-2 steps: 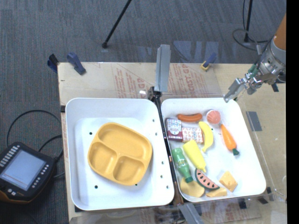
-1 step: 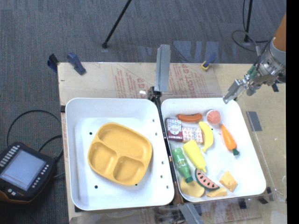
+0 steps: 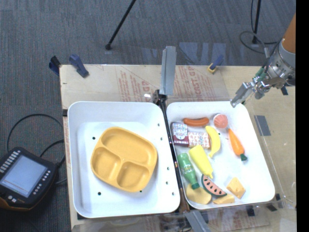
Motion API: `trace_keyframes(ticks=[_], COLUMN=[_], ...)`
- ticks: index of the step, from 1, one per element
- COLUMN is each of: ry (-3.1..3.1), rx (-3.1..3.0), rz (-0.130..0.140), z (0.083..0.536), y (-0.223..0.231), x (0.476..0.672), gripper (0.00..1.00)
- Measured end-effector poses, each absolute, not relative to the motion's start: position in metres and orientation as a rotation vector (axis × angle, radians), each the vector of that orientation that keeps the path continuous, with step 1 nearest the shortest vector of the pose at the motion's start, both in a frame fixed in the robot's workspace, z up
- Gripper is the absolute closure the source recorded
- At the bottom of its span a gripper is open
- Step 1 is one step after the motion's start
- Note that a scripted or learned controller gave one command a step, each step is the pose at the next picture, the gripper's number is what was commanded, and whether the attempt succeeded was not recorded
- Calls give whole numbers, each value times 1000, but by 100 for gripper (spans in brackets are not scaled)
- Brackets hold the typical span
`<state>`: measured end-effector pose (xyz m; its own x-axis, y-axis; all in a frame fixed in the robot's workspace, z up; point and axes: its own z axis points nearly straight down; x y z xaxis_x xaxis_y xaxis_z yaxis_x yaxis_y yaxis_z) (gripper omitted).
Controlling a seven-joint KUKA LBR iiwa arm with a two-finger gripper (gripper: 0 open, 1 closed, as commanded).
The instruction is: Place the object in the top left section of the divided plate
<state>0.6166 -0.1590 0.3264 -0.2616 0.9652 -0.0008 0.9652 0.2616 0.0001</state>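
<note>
A yellow divided plate [image 3: 124, 158] lies in the left white bin [image 3: 79, 129], with one large section toward the back and two smaller ones toward the front; nothing lies in any of them. My gripper [image 3: 245, 97] hangs above the back right corner of the right bin [image 3: 263, 173], tilted down to the left. It is open and nothing is between its fingers. Toy foods fill the right bin: a sausage [image 3: 196, 122], a pink ball-shaped fruit [image 3: 220, 121], a banana [image 3: 213, 140] and a carrot [image 3: 236, 143] are the ones closest to the gripper.
Further forward in the right bin are a red and white box [image 3: 179, 133], a yellow bottle [image 3: 201, 160], a green bottle [image 3: 187, 169], a watermelon slice [image 3: 213, 186] and a cheese wedge [image 3: 236, 187]. A grey upright post [image 3: 168, 71] stands behind the bins' junction. A teach pendant [image 3: 24, 175] rests on the floor at left.
</note>
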Motion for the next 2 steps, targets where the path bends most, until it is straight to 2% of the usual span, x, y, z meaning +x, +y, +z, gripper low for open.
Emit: trace_keyframes(ticks=[2], ry=[2495], rx=[1908], rz=[-1], z=[326], y=[-159], x=[617], gripper=[0])
